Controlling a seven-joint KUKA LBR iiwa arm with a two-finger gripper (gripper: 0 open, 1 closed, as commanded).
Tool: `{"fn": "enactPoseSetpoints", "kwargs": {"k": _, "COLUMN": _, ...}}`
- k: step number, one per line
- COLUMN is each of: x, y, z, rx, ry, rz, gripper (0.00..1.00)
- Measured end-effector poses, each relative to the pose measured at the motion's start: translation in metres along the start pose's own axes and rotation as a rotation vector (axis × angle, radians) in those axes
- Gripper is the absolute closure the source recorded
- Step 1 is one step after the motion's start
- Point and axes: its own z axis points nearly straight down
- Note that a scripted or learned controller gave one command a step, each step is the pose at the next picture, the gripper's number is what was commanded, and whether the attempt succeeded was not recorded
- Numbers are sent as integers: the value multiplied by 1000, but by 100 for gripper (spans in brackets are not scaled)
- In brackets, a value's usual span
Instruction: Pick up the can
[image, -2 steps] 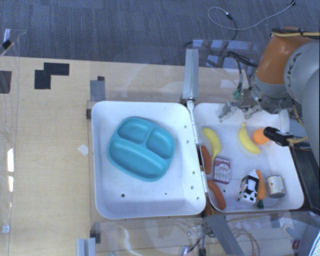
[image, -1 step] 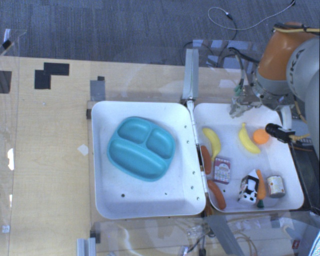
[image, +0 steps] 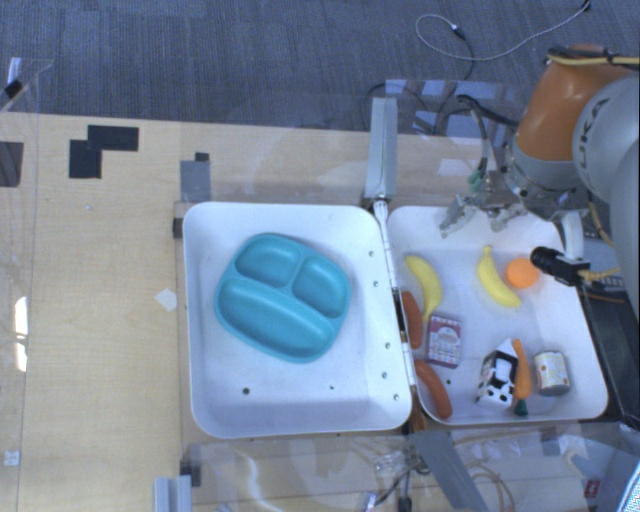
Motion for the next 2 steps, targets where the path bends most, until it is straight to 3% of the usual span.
{"fn": "enactPoseSetpoints", "kwargs": {"k": 1, "x": 33, "y": 0, "z": 66, "rx": 7, "ry": 3, "rz": -110, "gripper": 0}}
{"fn": "enactPoseSetpoints", "kwargs": {"k": 2, "x": -3, "y": -3, "z": 72, "rx": 4, "ry": 1, "rz": 58, "gripper": 0}}
